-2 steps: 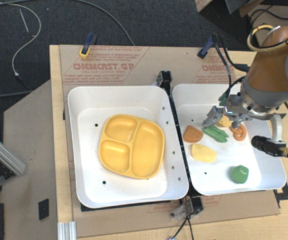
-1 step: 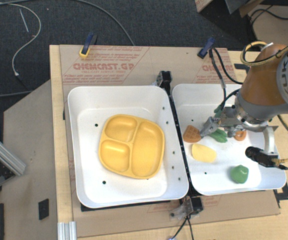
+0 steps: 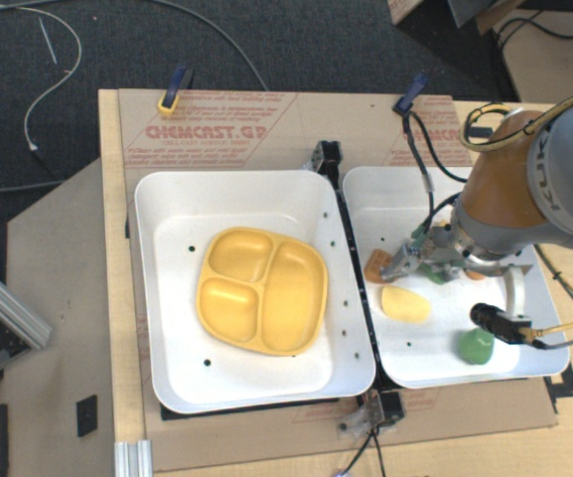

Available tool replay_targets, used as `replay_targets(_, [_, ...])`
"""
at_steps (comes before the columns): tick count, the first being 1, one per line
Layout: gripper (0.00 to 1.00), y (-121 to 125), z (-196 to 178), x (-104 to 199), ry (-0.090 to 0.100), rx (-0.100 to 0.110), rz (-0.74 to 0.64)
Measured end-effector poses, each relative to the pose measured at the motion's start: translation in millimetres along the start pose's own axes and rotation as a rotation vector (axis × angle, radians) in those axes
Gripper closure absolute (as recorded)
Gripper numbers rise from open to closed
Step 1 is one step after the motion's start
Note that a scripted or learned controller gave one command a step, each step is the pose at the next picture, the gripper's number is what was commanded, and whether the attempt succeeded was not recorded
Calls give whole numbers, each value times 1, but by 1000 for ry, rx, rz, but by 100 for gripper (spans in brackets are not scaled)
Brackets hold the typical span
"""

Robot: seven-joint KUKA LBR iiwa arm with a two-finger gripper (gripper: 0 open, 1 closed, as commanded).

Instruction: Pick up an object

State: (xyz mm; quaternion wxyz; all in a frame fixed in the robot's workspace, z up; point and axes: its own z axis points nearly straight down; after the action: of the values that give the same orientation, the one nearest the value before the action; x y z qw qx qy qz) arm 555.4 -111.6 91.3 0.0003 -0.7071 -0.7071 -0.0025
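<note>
While the claw (image 3: 420,258) hangs low in the right bin (image 3: 365,192), I cannot tell how it is set. A pale yellow lump (image 3: 405,304) lies just below it, an orange piece (image 3: 376,263) sits close on its left, and a green block (image 3: 475,346) lies farther off toward the bin's near corner.

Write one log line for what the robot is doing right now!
arm: over right bin | gripper: low, near orange piece and yellow piece | green piece: untouched | yellow plate: left bin
</note>
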Motion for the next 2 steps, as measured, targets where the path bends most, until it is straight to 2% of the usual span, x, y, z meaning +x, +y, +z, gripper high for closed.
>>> replay_targets(1, [100, 2, -14, 0, -1, -7, -1])
replay_targets(2, [100, 0, -63, -9, -5, -2, 1])
